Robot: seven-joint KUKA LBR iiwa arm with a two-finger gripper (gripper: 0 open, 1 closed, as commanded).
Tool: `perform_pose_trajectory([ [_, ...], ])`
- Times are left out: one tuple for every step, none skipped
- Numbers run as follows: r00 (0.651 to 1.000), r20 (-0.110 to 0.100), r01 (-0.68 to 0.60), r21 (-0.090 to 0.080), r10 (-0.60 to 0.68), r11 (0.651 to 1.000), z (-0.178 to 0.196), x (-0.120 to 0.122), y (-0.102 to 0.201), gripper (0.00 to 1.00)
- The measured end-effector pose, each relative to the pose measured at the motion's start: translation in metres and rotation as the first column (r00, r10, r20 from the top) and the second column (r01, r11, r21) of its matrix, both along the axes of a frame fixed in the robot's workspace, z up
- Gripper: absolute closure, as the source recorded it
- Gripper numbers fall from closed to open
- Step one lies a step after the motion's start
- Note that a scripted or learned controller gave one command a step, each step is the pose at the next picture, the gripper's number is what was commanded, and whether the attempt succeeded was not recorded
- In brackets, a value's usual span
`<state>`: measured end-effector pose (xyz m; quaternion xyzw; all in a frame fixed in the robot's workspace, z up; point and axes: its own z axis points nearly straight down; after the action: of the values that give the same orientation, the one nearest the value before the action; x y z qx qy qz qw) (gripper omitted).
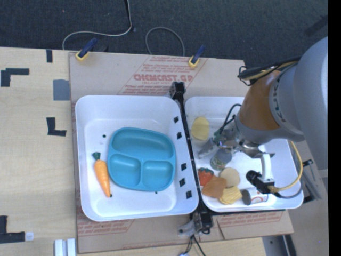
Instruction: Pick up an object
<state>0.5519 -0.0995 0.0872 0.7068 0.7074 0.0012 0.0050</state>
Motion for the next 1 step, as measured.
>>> perform_pose_trajectory([
  [1.000,-0.008,0.002,0.003,-0.002,1.000,-0.0008,0.0153,0.0038,0.00],
])
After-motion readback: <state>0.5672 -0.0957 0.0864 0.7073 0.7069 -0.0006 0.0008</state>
